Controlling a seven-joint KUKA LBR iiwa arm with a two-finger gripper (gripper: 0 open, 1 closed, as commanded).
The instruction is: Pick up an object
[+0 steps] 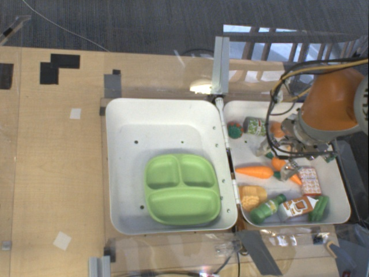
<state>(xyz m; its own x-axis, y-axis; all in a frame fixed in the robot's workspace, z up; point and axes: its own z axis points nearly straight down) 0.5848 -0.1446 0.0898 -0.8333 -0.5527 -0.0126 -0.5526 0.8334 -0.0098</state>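
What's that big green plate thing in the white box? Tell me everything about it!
The green plate is a light green tray with rounded corners that looks like smooth plastic. It has three shallow sections: two smaller ones side by side at the far edge and one wide one at the near edge. It lies flat and right side up on the floor of the left white bin, toward the near right part, close to that bin's right wall.
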